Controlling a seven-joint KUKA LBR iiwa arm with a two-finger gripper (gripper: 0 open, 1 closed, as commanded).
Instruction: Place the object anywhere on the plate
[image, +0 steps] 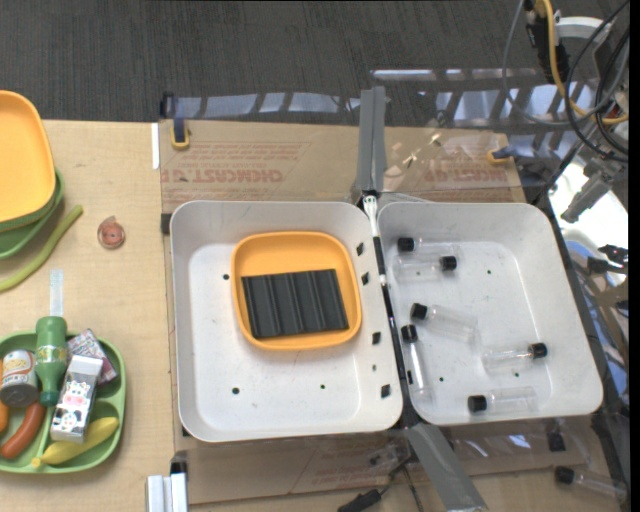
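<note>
A green tray (105, 440) of toy food sits far left — below stacked yellow and green plates (22, 160).

An orange plate (296, 262) bearing a dark ribbed slab (295, 303) sits in the left bin (200, 380); 5 clear black-capped tubes (445, 321) lie scattered in the right bin (560, 400).

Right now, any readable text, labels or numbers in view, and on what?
"CHEMCAST", printed upside down in red on the brown cardboard sheet behind the two white bins.
Small can and cow-patterned carton on the green divided tray: labels too small to read.
</note>
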